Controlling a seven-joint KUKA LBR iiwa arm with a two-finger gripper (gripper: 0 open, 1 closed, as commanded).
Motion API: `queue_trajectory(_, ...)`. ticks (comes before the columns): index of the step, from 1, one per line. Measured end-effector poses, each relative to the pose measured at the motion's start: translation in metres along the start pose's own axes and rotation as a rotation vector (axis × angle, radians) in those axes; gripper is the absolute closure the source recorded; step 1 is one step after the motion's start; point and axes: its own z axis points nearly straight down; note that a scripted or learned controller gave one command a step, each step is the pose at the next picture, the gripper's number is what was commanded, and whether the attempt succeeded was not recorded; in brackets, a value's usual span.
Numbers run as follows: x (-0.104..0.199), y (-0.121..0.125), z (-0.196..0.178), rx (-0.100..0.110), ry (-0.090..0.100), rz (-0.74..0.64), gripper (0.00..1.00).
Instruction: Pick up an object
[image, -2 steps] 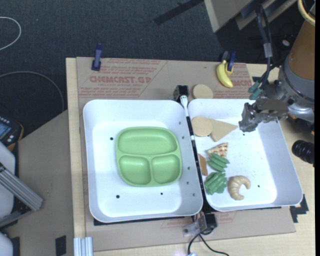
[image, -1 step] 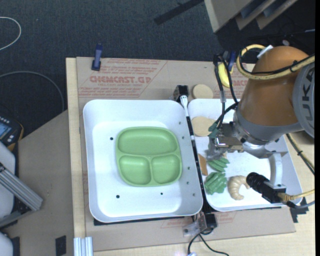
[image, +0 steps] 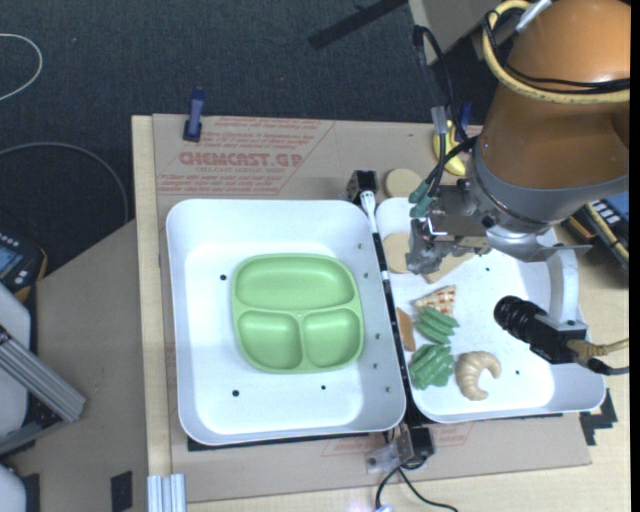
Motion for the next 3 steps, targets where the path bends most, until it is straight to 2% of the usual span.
queue_trajectory(1, -0.030, 0.000, -0.090, -0.001, -0.001, 0.005, 1.00)
queue_trajectory(2, -0.088, -0.001, -0.056, 0.010, -0.001, 0.009, 1.00)
queue_trajectory(3, -0.054, -0.003, 0.103, 0.020, 0.000, 0.005, 1.00)
